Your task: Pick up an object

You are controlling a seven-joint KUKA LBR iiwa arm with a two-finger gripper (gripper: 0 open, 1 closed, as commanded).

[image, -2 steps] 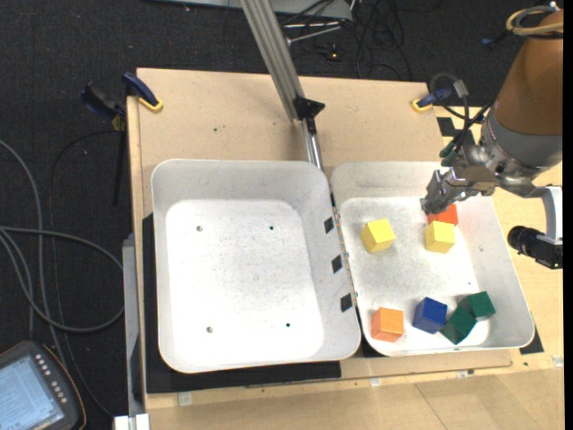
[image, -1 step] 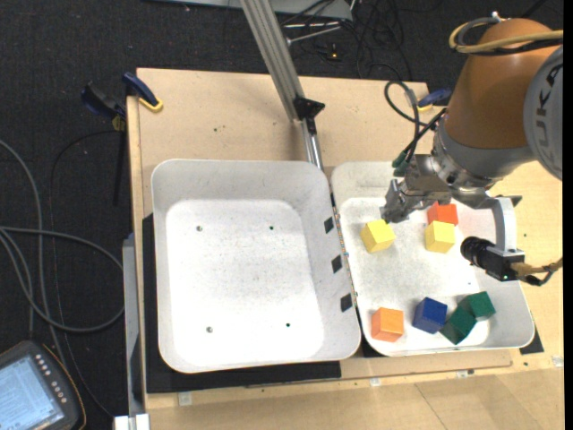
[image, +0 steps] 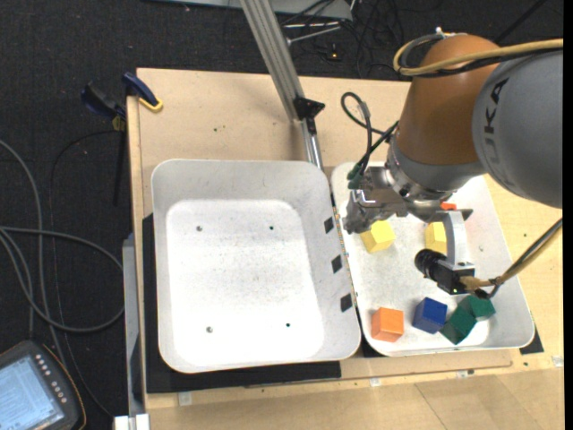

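**Gripper low over the yellow cube in the right bin**

Where the two-finger gripper (image: 365,215) comes down at the right bin's upper-left corner, its fingers are too dark and crowded to judge, so I cannot tell their state. Just right of and below them sits a small yellow cube (image: 379,236), turned slightly so its edges run diagonally; being cubic, it has no clear long axis. Nothing shows it gripped. Above, the grey wrist and broad orange band (image: 443,97) rise toward the upper right of the frame. Along the shallow white right bin (image: 510,330) lie an orange cube (image: 388,322), a blue cube (image: 431,314) and a green block (image: 464,319).
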